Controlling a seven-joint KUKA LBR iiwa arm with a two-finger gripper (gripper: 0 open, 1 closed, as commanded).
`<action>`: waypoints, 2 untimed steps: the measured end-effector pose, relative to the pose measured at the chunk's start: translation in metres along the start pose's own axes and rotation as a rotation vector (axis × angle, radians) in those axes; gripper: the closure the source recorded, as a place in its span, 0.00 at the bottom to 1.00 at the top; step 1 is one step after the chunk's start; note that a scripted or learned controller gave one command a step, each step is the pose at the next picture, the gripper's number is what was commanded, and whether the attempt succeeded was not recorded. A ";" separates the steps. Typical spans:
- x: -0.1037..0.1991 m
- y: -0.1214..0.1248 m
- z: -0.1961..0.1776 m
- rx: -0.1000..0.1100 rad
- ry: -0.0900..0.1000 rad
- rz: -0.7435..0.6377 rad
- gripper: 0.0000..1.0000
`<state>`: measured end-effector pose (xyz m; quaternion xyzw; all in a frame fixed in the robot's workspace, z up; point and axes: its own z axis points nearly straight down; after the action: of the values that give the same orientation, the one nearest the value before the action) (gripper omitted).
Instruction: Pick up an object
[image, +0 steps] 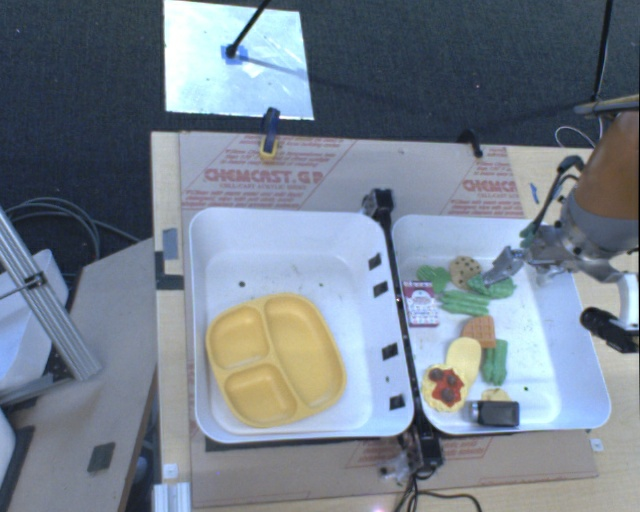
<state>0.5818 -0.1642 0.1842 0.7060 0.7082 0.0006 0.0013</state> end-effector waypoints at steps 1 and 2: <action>0.035 -0.065 0.100 -0.009 -0.007 0.002 0.00; 0.023 0.002 0.099 -0.006 -0.002 -0.002 0.00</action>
<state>0.5835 -0.1416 0.0857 0.7052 0.7090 0.0021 0.0038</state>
